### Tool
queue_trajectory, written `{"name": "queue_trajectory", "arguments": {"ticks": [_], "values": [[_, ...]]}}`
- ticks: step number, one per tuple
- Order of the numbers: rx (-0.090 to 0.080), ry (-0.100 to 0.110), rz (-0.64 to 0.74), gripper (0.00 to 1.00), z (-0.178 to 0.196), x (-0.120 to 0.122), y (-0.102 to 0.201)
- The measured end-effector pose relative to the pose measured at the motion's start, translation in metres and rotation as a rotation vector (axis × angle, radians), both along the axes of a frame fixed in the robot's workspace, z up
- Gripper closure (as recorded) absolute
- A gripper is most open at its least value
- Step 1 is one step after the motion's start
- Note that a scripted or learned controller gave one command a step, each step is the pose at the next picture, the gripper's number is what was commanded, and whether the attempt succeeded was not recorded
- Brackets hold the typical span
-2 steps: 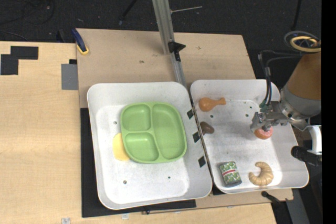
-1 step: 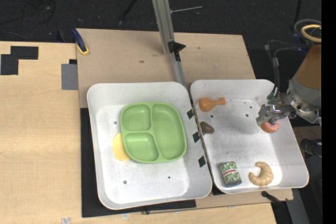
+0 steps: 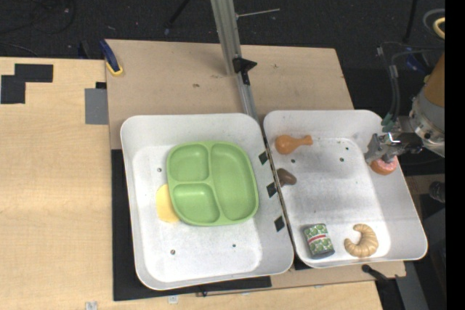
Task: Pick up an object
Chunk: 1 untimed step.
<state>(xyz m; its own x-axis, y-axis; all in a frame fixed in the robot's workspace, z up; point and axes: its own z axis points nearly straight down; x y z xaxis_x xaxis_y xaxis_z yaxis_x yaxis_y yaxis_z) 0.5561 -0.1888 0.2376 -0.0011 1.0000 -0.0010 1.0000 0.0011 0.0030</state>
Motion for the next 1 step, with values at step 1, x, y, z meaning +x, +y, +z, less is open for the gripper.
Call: {"name": "queue_trajectory", "arguments": {"ticks": [1], "values": [[0.004, 0.006, 0.003, 1.00, 0.0048, 0.0020, 0.0453]]}}
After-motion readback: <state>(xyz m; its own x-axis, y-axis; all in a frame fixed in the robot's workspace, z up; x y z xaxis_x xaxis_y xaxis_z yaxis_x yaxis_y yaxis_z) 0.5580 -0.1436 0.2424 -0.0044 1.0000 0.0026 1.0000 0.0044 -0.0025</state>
